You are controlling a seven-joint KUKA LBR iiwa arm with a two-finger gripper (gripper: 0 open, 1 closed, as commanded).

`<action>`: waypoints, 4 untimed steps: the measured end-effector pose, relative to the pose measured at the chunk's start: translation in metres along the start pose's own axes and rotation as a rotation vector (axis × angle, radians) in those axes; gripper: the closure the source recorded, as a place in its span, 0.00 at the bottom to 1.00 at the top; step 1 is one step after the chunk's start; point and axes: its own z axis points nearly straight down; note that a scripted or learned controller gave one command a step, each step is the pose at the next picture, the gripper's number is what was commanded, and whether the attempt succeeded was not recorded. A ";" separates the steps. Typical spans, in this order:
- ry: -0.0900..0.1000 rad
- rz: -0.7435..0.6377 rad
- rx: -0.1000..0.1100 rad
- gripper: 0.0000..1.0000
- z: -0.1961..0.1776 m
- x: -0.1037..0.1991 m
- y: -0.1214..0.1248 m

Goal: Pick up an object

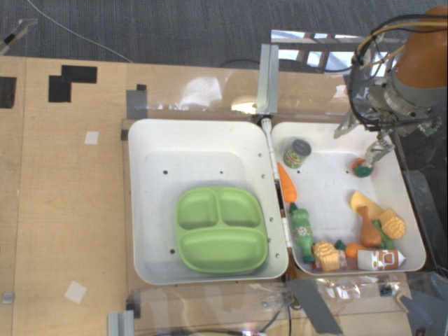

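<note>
My gripper (362,140) hangs over the far right part of the right bin (329,187), its two fingers spread open with nothing between them. Just below the right fingertip (379,151) lies a small red and green toy fruit (362,167). Further into the bin are a small grey-lidded can (299,151), an orange carrot (285,180) against the left wall, a green bottle (302,231), a chicken drumstick (369,227), a yellow wedge (362,203), two corn cobs (393,224) (324,254) and a white bottle (381,260).
The left bin (161,159) holds a green divided plate (220,228) at its front. A metal post (268,75) stands behind the wall between the bins. The arm's orange band (423,58) and cables sit at the upper right.
</note>
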 end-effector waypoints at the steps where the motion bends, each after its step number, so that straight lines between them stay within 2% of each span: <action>1: -0.002 -0.111 0.003 0.00 0.089 0.027 0.024; 2: 0.000 -0.117 0.002 0.00 0.088 0.085 0.042; 3: 0.001 0.026 -0.002 0.00 0.080 0.041 0.127; 4: 0.002 0.208 0.009 0.00 0.087 0.029 0.129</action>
